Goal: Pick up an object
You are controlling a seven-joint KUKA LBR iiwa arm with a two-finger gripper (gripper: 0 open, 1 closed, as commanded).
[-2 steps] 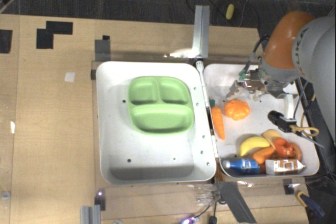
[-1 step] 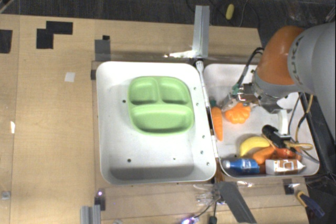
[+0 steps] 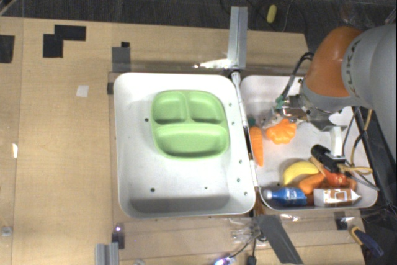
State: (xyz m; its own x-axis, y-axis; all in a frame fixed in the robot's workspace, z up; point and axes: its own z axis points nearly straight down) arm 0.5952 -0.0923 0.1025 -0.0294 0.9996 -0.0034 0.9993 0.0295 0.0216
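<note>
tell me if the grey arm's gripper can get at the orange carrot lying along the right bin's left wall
Probably yes. The long orange carrot lies uncovered beside the right white bin's left wall, close to the gripper. The near wall may crowd one finger, and the lumpy orange toy sits just beside it.

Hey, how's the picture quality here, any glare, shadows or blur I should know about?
Camera view: lighting is even overall; the left bin shows a soft grey shadow along its near wall; the green plate is sharp with mild sheen; the right bin is bright, nearly washed out at its far wall; the gripper looks small and slightly blurred, so finger detail is unclear.
</note>
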